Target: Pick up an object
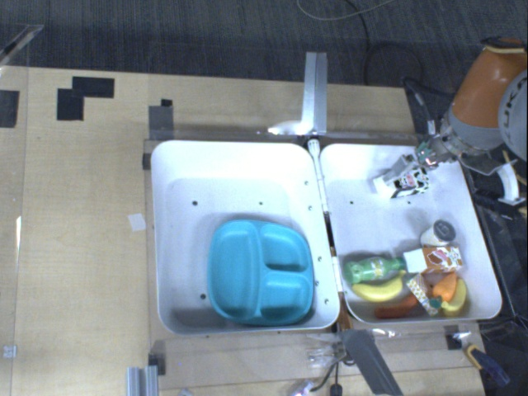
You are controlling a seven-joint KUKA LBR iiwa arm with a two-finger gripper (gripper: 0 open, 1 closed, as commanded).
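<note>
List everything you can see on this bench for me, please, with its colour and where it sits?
Bins: two, white, side by side mid-bench.
Divided tray: one, blue, near end of the left bin.
Bottle: one, green, lying in the right bin's near end.
Banana: one, yellow, just in front of the bottle.
Carton: one, white and orange, right of the bottle.
Other small items: several, orange and yellow, crowded in that near right corner; too small to name.
Arm: one, grey with orange band, at right.
Hand: one, over the right bin's far end.
</note>
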